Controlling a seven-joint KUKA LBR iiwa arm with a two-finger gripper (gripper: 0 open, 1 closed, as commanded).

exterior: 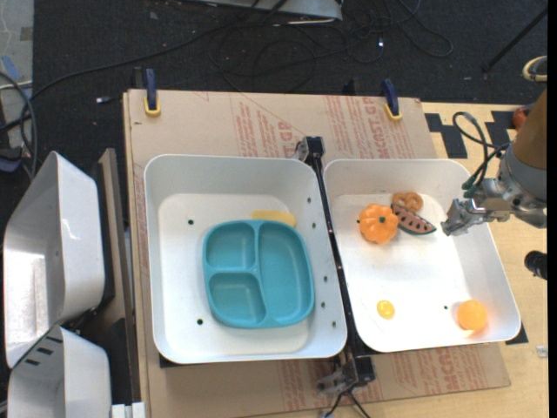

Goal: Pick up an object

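Observation:
The right bin (pixel 487 259) holds an orange pumpkin-shaped toy (pixel 379 223), a brown pretzel-like piece (pixel 406 202), a watermelon slice (pixel 415 225), a small yellow piece (pixel 385 308) and an orange ball (pixel 472 315). My gripper (pixel 459 219) hangs over the right side of this bin, just right of the watermelon slice, with nothing seen between its fingers. The arm comes in from the right edge.
The left bin (pixel 174 190) holds a teal divided plate (pixel 258 273) and a yellow piece (pixel 273 219) behind it. A black divider (pixel 329 233) runs between the bins. White tubs (pixel 48 251) stand at the far left of the bench.

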